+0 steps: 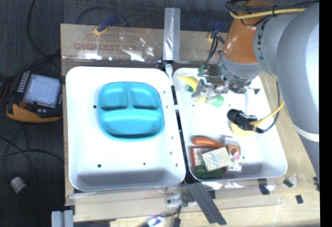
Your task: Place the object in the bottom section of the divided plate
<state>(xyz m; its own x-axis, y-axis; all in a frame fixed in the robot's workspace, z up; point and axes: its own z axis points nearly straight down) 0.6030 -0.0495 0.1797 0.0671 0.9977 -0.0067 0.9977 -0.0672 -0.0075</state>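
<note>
While arm hovers over right bin [270,132] | blue divided plate [130,110], three sections | fingers [207,88]: cannot tell

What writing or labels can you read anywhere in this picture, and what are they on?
Red lettering on the clear plastic sheet behind the bins: blurred and seen reversed, not readable.
Screen of the handheld device left of the bench: glowing, no text legible.
Printed packets in the right bin: patterns and print too small to read.
Blue divided plate: no writing.
</note>
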